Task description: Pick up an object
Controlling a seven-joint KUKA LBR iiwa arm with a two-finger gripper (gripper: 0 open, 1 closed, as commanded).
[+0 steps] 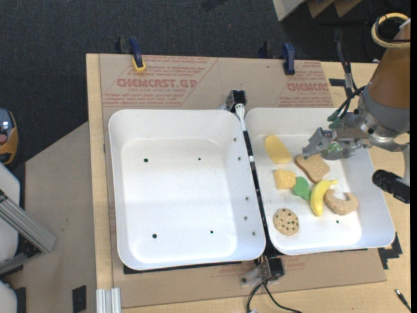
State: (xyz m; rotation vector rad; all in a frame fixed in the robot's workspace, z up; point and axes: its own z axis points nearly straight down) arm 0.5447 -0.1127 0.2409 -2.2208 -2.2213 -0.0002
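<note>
Currently gripper [318,145], finger state indiscernible, hangs over the right bin [371,237]; nearest target, the bread slice [313,168], lies touching-close at its 6 o'clock, long axis running 10-to-4.

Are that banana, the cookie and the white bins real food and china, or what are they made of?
Probably all plastic. The banana looks like moulded toy plastic: even yellow, smooth, slightly glossy. The cookie seems the same: flat tan disc with neat dark spots. The bins look like thin formed plastic, matte white, with rounded corners and rolled rims. The board beneath resembles printed cardboard.
</note>
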